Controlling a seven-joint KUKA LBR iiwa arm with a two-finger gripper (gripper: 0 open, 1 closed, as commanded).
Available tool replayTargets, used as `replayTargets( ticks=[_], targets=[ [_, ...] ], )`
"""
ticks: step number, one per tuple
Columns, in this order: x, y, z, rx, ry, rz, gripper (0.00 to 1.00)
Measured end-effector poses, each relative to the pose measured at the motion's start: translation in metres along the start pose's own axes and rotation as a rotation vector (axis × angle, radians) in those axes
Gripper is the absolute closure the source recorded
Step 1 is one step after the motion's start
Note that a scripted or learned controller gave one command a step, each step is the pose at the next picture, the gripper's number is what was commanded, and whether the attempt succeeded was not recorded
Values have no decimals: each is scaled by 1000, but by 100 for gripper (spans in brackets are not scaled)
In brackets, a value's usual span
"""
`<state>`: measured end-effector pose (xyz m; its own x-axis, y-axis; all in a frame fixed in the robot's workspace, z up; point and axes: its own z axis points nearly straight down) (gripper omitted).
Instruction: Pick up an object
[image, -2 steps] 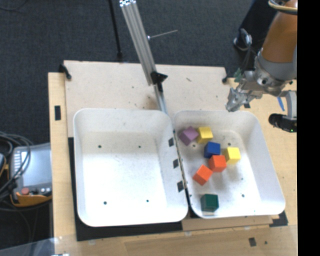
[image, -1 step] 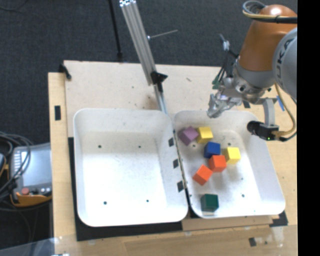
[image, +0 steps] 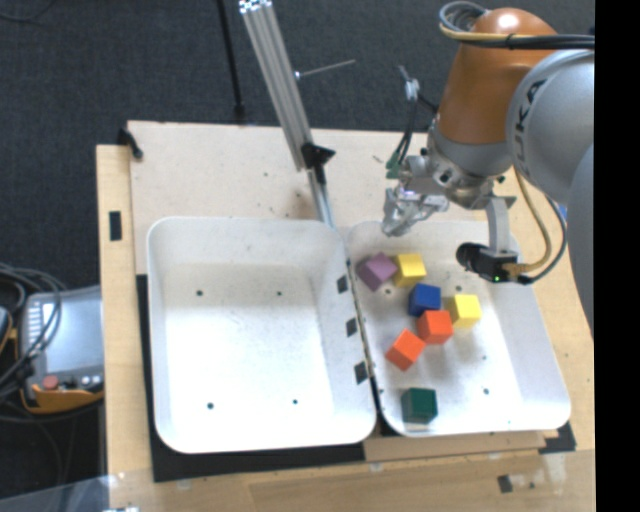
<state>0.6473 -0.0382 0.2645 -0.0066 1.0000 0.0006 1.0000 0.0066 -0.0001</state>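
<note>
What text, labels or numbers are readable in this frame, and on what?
None readable.
Blocks in the right bin: plain coloured faces, no markings.
Arm and hand: no legible label or brand.
Grey device at the left edge: its panel and buttons are too small and blurred to read.
Left bin: dark specks, no text.

1 fixed camera, high above the bench (image: 200, 160), slanted down, perhaps mid-range, both bins (image: 170, 300) framed
</note>
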Motion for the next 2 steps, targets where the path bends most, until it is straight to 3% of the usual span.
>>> replayTargets(
  ticks=[2],
  targets=[
    [80,-20,13,1,0,0,100]
  ],
)
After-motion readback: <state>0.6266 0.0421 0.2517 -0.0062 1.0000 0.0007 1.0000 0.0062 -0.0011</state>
